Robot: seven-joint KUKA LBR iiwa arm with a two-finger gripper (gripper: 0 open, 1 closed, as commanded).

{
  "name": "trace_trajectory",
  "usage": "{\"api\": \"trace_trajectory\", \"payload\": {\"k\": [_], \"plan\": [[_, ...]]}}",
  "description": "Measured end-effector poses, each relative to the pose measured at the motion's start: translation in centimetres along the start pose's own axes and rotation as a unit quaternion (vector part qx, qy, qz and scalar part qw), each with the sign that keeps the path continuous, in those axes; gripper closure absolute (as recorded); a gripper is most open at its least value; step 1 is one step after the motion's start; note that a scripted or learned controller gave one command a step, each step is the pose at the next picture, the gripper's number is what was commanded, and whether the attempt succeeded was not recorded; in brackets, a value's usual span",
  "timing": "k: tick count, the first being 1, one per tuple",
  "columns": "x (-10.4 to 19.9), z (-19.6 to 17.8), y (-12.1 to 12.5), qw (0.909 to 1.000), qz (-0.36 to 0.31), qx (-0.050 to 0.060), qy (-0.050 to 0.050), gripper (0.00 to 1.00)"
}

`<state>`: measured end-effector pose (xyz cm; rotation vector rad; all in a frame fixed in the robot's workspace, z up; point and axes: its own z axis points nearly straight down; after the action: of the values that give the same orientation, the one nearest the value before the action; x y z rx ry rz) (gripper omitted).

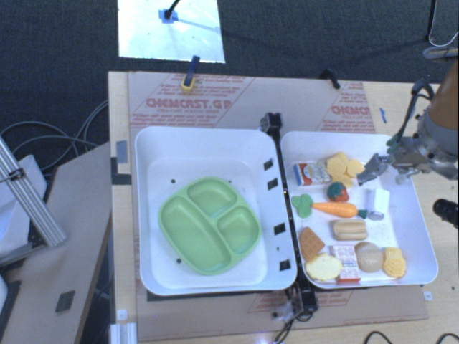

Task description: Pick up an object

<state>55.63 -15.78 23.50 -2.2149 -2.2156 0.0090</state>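
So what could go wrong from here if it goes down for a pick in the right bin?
1. The toy food is packed close: the carrot, the bread roll and the tomato lie nearly touching, so the pincer may nudge or catch two pieces.
2. The pincer hangs near the right bin's far rim, so a straight descent might meet bare floor or the wall.
3. Flat pieces like the cracker may slip away.

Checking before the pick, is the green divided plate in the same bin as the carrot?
No, the green plate lies in the left bin, the carrot in the right bin.
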Motion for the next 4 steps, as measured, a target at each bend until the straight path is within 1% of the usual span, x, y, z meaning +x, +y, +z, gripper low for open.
{"api": "trace_trajectory", "payload": {"k": [1,2,3,4], "plan": [[0.0,-0.6,0.2,1.0000,-0.001,-0.006,-0.001,0.00],[0.2,3.5,0.2,1.0000,-0.001,-0.004,-0.001,0.00],[1.0,9.3,0.8,1.0000,-0.001,-0.004,0.000,0.00],[1.1,14.2,1.1,1.0000,0.000,-0.008,0.000,0.00]]}}
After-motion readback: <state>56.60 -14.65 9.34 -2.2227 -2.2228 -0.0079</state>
